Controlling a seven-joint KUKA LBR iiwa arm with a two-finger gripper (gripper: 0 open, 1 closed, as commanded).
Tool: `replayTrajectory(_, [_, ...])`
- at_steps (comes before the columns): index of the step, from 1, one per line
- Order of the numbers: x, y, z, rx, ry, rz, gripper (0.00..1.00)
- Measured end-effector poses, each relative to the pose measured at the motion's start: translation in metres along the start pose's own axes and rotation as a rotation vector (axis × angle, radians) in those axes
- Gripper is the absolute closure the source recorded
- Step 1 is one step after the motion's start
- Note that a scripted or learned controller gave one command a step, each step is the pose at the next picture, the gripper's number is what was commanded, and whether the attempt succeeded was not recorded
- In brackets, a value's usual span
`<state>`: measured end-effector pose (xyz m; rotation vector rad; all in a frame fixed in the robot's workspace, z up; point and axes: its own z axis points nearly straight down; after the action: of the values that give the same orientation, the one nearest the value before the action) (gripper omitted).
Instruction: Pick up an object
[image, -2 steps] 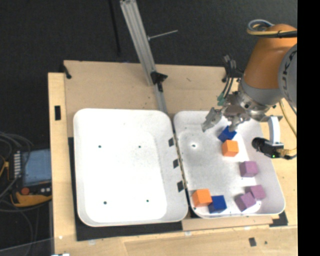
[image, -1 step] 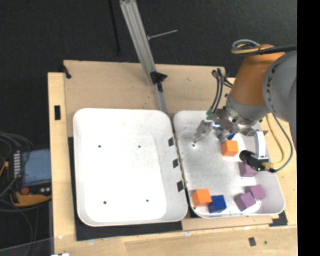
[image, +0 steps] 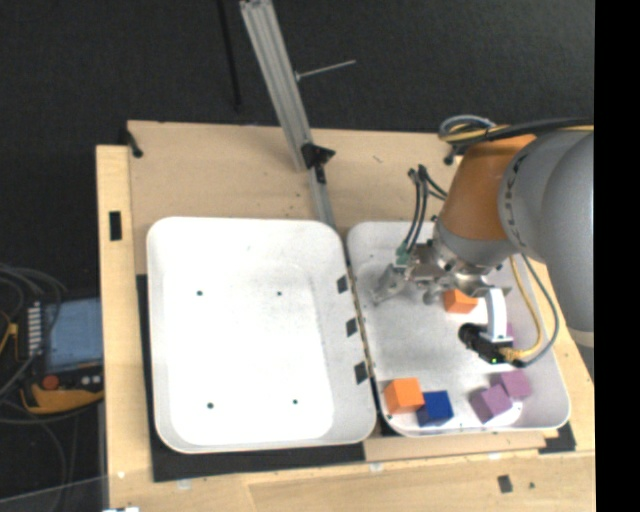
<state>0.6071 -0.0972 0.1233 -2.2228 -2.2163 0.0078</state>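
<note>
We judge the pick barely begun: our gripper (image: 462, 300) hangs over the right bin's (image: 400, 335) far half beside a small orange block (image: 460, 302), grip impossible to tell, while orange (image: 404, 394), blue (image: 435, 408) and purple blocks (image: 490, 402) lie along its near edge.

Gripper (image: 452, 292) hidden under wrist (orange block (image: 459, 301) half-covered).
</note>
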Motion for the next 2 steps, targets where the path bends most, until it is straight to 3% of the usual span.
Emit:
replayTrajectory(1, [0.000, 0.002, -0.015, -0.009, 0.003, 0.007, 1.00])
replayTrajectory(2, [0.003, 0.005, -0.079, -0.013, 0.001, -0.006, 1.00])
